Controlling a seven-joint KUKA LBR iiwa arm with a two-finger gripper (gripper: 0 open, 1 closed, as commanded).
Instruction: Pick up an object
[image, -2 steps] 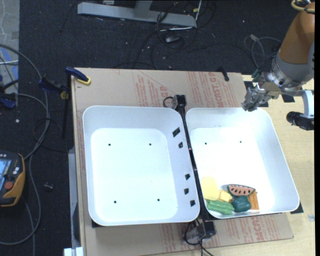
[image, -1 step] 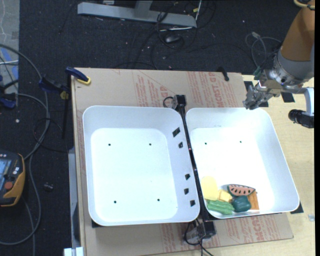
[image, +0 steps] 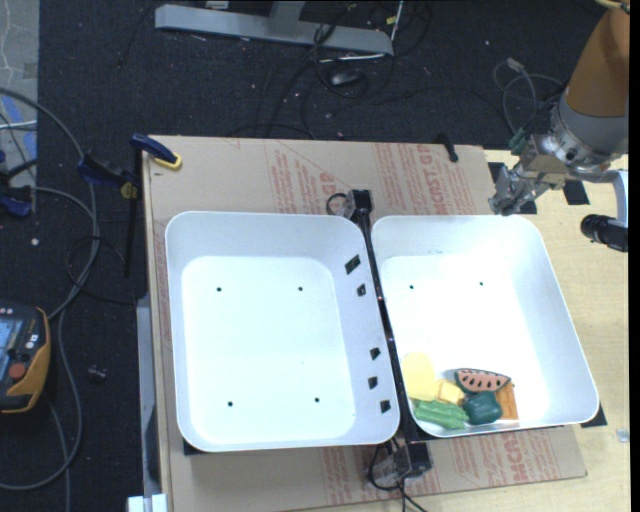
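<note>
Camera view shows my gripper (image: 512, 192) above the far corner of the right bin (image: 560, 300); its state I cannot tell. Toy foods (image: 460, 398) cluster at the near edge, well apart. I should descend straight over one piece.

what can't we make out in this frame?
- Gripper, camera view: small and blurred, so open or shut is unreadable.
- Arm: cut off by the top and right edges.
- Toy pile in the right bin: pieces overlap, hiding their lower parts.
</note>
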